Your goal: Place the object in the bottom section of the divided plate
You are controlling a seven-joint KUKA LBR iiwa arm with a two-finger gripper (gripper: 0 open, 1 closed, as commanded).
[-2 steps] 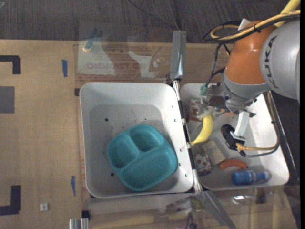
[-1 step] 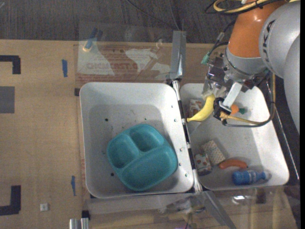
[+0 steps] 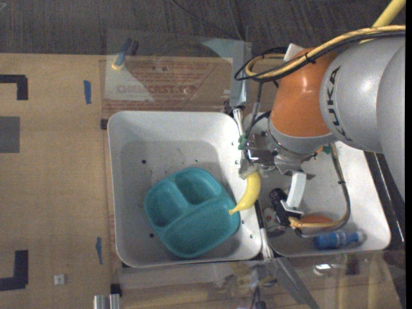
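Camera view from above the table (image 3: 51, 172) showed the grey KUKA arm (image 3: 367, 89), orange band above its wrist, reaching in from the right and stopped over the wall shared by the two white bins. Its fingers (image 3: 250, 167) were drawn narrow on the upper end of a yellow banana (image 3: 250, 190), which hung down from them in a curve, bowing out over that shared wall.

The banana's lower tip pointed down and to the left of the fingers and met the right rim of the teal divided plate (image 3: 190, 214); whether tip and rim touched could not be told. The plate lay in the left bin (image 3: 122, 172), below and left of the fingers and tilted against the bin's sides, with its two smaller sections on the side nearer the fingers' height and its one large section farther down. No part of the banana lay inside that large bottom section.

In the right bin (image 3: 376, 198), below and to the right of the fingers, an orange oblong thing (image 3: 317, 221) lay partly behind a cable, and just beyond it, nearer the bin's lower wall, lay a blue bottle-like thing (image 3: 335, 239).
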